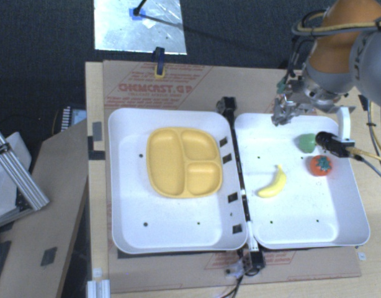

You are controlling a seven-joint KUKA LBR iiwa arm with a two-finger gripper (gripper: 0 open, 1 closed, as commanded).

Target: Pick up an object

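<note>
My gripper (281, 117) hangs over the far edge of the right bin (302, 228); what it grips, if anything, I cannot tell. In that bin lie a banana (273, 183), a tomato (320, 165) and a green fruit (307, 142). The left bin (131, 228) holds a yellow divided plate (183, 162).

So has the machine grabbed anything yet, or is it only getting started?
Nothing looks picked up so far. The banana, tomato and green object all lie in the right bin, and the yellow tray sits in the left bin. The gripper hangs over the right bin's far edge with no object between its fingers. The whole pickup is left: choose an object, descend, grasp, lift.
</note>
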